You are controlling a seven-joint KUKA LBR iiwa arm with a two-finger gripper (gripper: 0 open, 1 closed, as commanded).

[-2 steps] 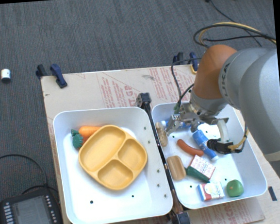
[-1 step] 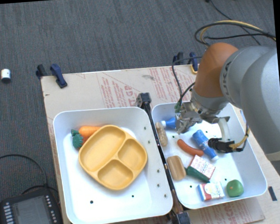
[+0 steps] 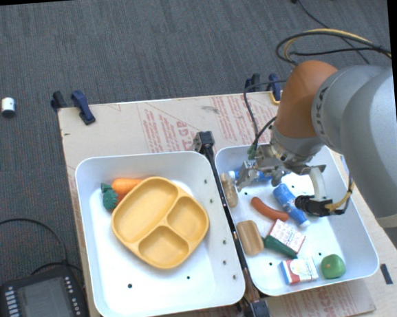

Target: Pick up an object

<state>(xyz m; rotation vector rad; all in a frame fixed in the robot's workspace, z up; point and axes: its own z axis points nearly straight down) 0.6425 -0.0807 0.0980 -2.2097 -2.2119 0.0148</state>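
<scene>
Over the right bin (image 3: 351, 244), the tool (image 3: 265, 172) hangs near a sausage (image 3: 268, 208) and blue bottle (image 3: 289, 204); its grip is unreadable. Crowding could spoil the grasp.

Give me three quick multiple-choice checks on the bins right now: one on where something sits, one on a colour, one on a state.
1. Where is the yellow tray?
A. Left bin
B. Right bin
C. On the floor

2. What colour is the ball near the front corner of the right bin?
A. Red
B. Green
C. Blue

3. How does the toy carrot lie?
A. Inside a tray compartment
B. Behind the tray, at its rim
C. In the right bin

Answers:
1. A, the tray rests on the floor of the left bin.
2. B, the ball beside the small carton is green.
3. B, the carrot sits in the left bin behind the tray's rim, not in a compartment.
</scene>
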